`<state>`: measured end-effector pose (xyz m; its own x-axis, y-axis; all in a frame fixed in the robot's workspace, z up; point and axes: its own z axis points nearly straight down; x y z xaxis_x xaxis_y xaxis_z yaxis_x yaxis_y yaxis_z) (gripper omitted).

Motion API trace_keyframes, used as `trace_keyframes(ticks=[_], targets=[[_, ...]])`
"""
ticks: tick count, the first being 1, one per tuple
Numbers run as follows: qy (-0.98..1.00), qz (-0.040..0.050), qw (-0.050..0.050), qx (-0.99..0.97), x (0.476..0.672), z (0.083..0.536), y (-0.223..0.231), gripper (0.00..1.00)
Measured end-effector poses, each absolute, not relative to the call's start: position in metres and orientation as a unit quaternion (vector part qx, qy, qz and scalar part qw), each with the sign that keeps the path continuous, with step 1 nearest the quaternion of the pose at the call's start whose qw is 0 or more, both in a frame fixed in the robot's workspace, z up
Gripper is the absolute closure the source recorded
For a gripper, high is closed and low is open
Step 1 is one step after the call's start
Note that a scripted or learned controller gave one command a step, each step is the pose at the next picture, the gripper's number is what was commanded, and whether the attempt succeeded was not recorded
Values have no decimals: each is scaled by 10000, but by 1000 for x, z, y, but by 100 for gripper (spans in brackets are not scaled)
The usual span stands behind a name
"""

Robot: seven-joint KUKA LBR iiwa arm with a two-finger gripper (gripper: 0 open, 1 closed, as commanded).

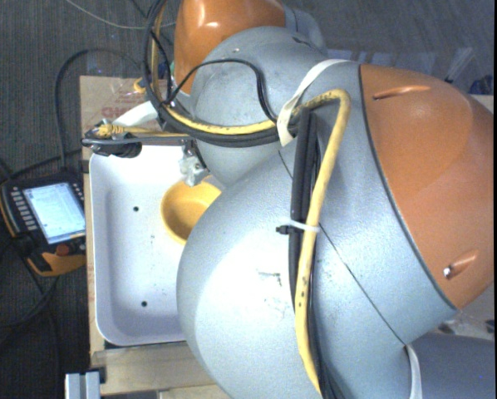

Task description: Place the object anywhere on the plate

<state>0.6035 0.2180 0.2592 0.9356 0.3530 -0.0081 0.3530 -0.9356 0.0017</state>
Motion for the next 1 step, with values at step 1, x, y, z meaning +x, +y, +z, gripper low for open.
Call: trace_keyframes(ticks=[1], targets=[[1788,-40,16,9839,604,259,217,0]])
